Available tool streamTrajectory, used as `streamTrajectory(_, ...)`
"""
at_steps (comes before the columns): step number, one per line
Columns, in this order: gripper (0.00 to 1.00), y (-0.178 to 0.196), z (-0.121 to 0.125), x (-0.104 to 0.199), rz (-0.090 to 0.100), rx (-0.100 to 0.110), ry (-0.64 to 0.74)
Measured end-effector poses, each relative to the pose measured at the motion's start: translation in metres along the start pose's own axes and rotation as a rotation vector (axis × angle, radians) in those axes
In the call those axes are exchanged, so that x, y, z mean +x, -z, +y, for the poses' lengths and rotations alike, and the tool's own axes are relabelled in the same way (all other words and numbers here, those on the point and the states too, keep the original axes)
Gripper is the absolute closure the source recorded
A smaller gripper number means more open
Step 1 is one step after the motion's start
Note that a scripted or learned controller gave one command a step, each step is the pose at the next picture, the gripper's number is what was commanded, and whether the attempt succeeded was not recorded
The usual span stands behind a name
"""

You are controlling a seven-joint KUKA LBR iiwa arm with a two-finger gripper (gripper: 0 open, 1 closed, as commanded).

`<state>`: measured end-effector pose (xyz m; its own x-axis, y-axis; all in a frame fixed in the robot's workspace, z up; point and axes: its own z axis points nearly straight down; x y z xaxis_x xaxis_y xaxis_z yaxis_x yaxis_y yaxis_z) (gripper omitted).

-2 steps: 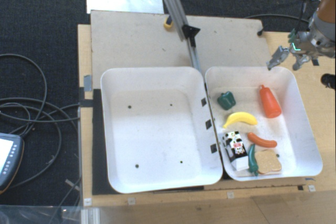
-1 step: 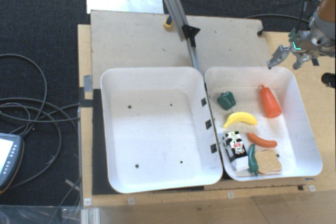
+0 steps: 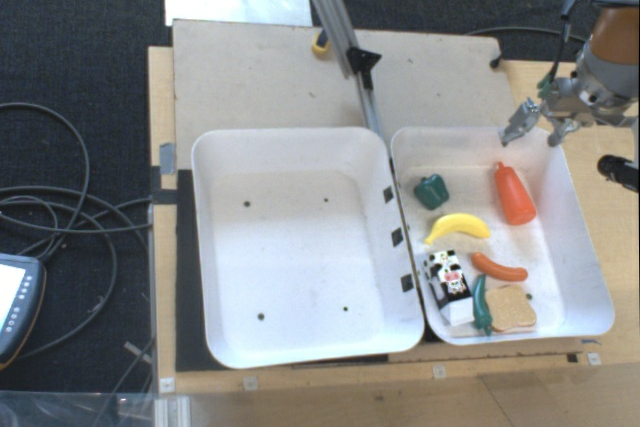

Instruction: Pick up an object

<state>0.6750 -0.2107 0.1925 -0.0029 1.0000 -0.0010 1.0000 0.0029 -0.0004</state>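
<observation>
The right bin point(image 3: 588, 260) holds several toy foods. An orange bottle point(image 3: 514, 194) lies near its far right, a dark green pepper point(image 3: 431, 191) near its far left, and a yellow banana point(image 3: 459, 227) in the middle. Toward the front lie a red sausage point(image 3: 499, 267), a cow-patterned box point(image 3: 449, 283), a slim green pod point(image 3: 481, 303) and a slice of toast point(image 3: 512, 309). My gripper point(image 3: 537, 127) hangs over the bin's far right rim, above and behind the orange bottle. Its fingers are open with nothing between them.
The left bin point(image 3: 290, 245) sits beside the right one, sharing a raised divider with black clips point(image 3: 397, 236). A slanted grey pole point(image 3: 335, 10) crosses the far bench. Cables and a tablet point(image 3: 15, 300) lie on the floor at left.
</observation>
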Motion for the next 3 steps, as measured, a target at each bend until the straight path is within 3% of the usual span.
streamTrajectory(2,0.00,-0.104,-0.008,0.006,0.001,0.001,0.002)
streamTrajectory(3,1.00,-0.089,-0.005,0.006,-0.002,-0.006,0.006)
